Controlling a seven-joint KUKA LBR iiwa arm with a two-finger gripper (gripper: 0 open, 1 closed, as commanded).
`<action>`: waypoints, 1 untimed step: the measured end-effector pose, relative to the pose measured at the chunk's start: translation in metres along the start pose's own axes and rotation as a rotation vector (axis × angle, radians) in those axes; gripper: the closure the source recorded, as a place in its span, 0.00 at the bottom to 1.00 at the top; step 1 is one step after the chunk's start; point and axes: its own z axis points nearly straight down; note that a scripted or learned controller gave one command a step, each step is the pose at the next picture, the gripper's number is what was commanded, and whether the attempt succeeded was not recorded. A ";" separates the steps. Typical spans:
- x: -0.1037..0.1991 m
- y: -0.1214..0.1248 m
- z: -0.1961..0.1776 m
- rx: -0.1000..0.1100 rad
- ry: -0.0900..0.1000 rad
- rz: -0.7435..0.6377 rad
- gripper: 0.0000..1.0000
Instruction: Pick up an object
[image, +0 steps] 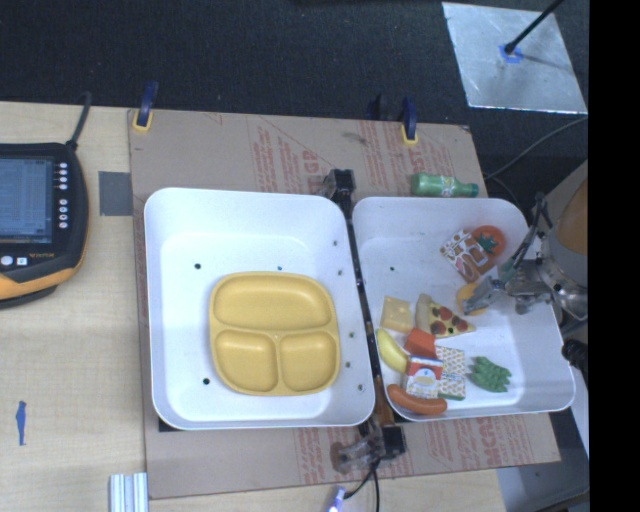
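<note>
The right white bin (400, 235) holds several toy foods: a red-and-white patterned box (462, 250), an orange round piece (489, 240), a pizza slice (441, 319), a yellow block (396, 313), a banana (391, 350), a small carton (424, 379), a green vegetable (490, 374) and a sausage (418, 403). My gripper (497, 281) reaches in over that bin's right side. Its fingers are spread apart, and nothing shows between them. One fingertip (479, 297) lies right beside a small orange piece (467, 297).
The left white bin (180, 225) carries a yellow divided plate (272, 331). A green bottle (443, 185) lies on the cardboard behind the right bin. A control pendant (38, 225) rests at the far left of the bench.
</note>
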 end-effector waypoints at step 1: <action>0.000 0.050 0.031 0.000 0.000 -0.001 0.00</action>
